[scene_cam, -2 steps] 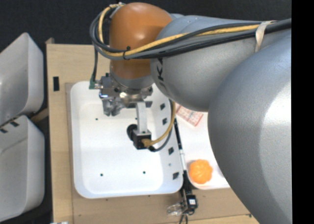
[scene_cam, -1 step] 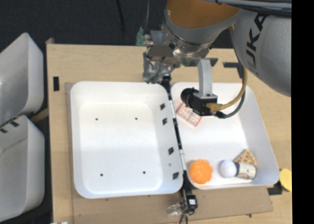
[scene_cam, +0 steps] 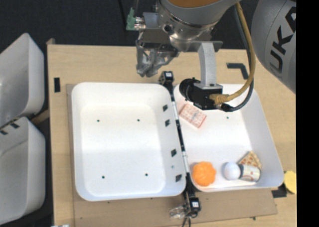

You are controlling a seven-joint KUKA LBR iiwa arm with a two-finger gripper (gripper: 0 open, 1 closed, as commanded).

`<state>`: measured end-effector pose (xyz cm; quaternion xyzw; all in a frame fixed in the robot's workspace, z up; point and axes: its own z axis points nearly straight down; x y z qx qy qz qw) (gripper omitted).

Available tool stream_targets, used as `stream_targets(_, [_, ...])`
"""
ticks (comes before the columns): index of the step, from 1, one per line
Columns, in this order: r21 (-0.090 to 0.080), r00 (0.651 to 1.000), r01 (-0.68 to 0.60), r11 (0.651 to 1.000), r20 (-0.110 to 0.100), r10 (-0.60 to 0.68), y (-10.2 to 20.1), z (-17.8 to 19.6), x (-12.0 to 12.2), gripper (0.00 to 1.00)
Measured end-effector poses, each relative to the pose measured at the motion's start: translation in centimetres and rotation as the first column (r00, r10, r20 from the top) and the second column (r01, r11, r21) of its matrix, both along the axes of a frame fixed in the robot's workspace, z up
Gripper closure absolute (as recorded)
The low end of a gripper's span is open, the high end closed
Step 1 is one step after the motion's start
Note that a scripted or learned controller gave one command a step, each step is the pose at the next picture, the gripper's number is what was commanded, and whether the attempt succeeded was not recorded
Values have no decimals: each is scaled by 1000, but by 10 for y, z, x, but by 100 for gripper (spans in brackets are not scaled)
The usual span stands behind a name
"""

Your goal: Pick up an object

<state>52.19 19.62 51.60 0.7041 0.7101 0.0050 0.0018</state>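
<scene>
The right bin (scene_cam: 234, 136) holds a pink checked packet (scene_cam: 192, 115) near its back left corner. Along its front edge lie an orange ball (scene_cam: 204, 172), a white ball (scene_cam: 231, 170) and a small patterned cup (scene_cam: 249, 166) on its side. My gripper (scene_cam: 150, 64) hangs over the bench just behind the back rim of the left bin (scene_cam: 119, 141), near the divider between the bins. It is well away from all the objects, and nothing shows in its grasp. The arm's orange band and wrist fill the top of the view.
A black unit (scene_cam: 200, 94) with a cable hangs from the wrist over the right bin's back left corner, just behind the packet. A yellow item (scene_cam: 290, 181) lies outside the right bin's front right corner. White shapes (scene_cam: 17, 121) stand at the far left.
</scene>
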Motion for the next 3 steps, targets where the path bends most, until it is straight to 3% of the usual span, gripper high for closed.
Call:
stream_targets(1, [-6,1000,3,1000,-7,-3,-4,5,2,100])
stream_targets(2, [-6,1000,7,1000,-11,-7,26,-117,59,100])
stream_targets(3, [-4,1000,7,1000,-8,-7,26,-107,85,100])
